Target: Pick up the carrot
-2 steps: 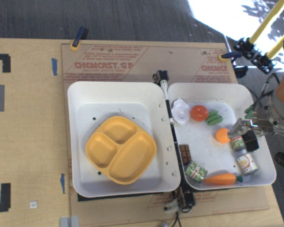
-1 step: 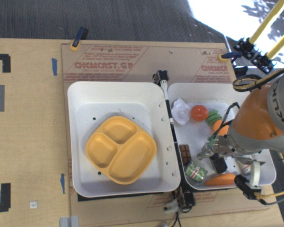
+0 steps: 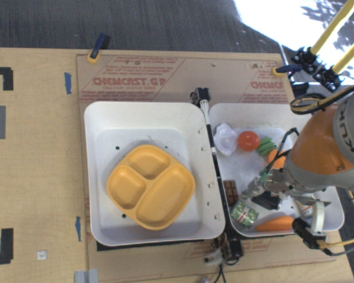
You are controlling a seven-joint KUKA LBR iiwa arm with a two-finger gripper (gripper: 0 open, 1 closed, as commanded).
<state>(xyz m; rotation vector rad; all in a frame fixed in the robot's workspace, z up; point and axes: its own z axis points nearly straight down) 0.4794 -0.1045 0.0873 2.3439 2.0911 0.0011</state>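
The carrot [image 3: 275, 224], long and orange, lies along the front wall of the right bin [image 3: 256, 112]. My gripper [image 3: 261, 191] hangs over the middle of that bin, a little behind and to the left of the carrot and apart from it. The grey wrist and orange band [image 3: 323, 143] cover the bin's right part. Nothing shows held in the gripper.
Around the gripper lie a green-and-white packet [image 3: 243, 214], a brown block [image 3: 230, 188], a red ball [image 3: 248, 140], a white crumpled thing [image 3: 225, 139] and a green-and-orange item [image 3: 269, 150] partly under the arm. The left bin [image 3: 100, 158] holds a yellow divided plate [image 3: 151, 186].
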